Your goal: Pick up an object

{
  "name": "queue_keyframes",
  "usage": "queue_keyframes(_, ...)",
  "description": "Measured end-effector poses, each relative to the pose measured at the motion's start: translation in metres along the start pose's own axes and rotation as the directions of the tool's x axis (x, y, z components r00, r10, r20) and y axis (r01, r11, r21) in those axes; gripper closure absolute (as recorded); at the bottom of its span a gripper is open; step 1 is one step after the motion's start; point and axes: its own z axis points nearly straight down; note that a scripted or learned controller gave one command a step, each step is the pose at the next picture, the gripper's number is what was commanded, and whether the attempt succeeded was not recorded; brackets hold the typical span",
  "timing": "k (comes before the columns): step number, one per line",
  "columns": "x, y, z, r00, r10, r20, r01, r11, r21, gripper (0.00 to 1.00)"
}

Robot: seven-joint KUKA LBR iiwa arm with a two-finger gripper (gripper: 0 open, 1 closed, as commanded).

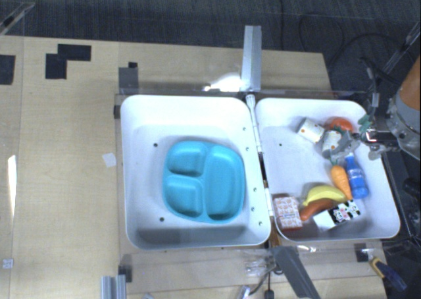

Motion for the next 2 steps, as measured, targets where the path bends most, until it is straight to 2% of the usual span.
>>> queue_keyframes(1, -0.059, 0.021, 0.086, 0.985, 0.175, -0.001, -0.175, 0.985, 0.000, 0.00)
queue_keyframes(2, -0.051, 0.025, 0.158, 0.972, 0.235, -0.001, -0.235, 0.972, -0.004, 0.00)
